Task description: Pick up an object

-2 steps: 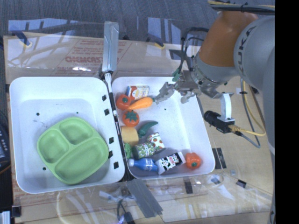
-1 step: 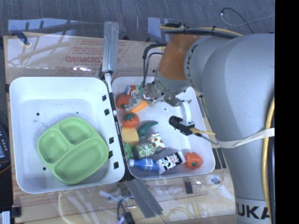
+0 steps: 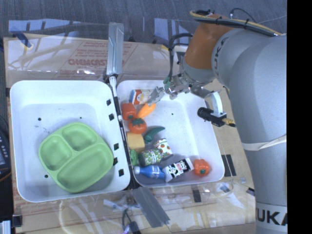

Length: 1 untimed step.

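Fingers (image 3: 157, 95) of the gripper (image 3: 155, 97) point down-left into the right bin (image 3: 207, 135), and whether they are spread or closed cannot be told. Their tips sit just above the carrot (image 3: 146, 110), beside the small carton (image 3: 139, 97) at that bin's far-left corner. A green divided plate (image 3: 75, 156) lies in the left bin (image 3: 29, 106).

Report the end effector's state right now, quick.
End effector: low over the right white bin, by the long orange toy carrot; open or closed cannot be told.
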Available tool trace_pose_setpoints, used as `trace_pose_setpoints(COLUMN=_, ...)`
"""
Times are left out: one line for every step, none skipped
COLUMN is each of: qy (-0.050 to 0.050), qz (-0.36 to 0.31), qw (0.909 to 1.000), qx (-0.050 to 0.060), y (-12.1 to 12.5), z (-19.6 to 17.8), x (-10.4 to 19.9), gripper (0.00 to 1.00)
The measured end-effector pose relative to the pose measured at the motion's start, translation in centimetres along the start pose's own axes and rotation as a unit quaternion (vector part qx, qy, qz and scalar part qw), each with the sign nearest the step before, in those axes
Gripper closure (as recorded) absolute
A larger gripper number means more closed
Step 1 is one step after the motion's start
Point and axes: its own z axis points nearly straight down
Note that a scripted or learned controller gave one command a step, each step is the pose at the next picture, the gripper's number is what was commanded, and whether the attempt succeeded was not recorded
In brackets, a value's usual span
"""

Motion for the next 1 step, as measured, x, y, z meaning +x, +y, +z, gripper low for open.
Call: trace_pose_setpoints(qy=0.001, qz=-0.065, qw=0.9979, qx=0.001, y=-3.37, z=4.85, x=5.81, gripper=0.0)
